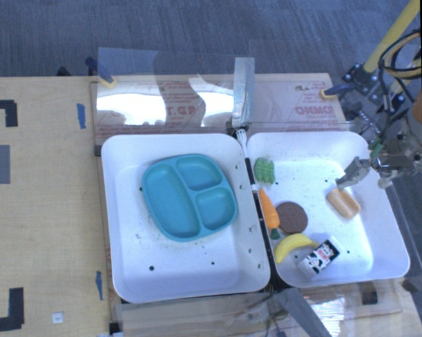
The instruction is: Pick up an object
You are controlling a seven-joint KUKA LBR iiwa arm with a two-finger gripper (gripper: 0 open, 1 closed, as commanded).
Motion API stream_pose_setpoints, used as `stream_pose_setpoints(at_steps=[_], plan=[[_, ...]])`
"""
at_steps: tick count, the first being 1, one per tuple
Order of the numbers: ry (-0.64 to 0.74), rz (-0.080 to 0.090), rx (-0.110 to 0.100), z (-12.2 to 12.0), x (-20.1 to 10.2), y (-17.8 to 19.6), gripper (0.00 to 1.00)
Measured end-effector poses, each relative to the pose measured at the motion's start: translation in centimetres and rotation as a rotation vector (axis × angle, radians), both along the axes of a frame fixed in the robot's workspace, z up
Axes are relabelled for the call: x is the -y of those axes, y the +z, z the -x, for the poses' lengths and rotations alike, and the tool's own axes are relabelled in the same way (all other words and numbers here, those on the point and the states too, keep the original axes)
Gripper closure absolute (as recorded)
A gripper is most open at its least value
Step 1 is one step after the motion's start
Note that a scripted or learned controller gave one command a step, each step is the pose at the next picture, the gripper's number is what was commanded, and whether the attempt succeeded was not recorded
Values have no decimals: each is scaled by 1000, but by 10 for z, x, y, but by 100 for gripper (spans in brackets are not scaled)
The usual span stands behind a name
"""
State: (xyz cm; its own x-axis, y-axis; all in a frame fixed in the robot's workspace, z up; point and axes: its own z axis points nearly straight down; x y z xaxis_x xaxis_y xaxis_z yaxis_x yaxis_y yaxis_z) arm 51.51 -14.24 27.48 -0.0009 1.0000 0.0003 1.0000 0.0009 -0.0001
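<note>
I see the gripper (349, 178), jaws released, hovering just above the smooth tan bread roll (343, 202) in the right bin (387, 258).

Two bins sat side by side on the bench, touching along their inner edges. A divided plate (190, 196) lay in the middle of the left bin (125, 271). In the right bin (390, 255), a toy lettuce (264, 170) lay near the left wall, a toy carrot (268, 207) just in front of it, and a round cookie (291, 216) beside the carrot to its right. A toy banana (292, 246) lay in front of the cookie, with a small carton (320, 257) just right of it. A bread roll (343, 202) lay toward the right wall, apart from the rest.
</note>
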Motion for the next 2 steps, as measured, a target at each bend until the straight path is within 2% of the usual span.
stream_pose_setpoints(at_steps=[1,2], plan=[[-465,1,0,-4,36,-21,0],[-451,-1,-5,-17,34,-180,0]])
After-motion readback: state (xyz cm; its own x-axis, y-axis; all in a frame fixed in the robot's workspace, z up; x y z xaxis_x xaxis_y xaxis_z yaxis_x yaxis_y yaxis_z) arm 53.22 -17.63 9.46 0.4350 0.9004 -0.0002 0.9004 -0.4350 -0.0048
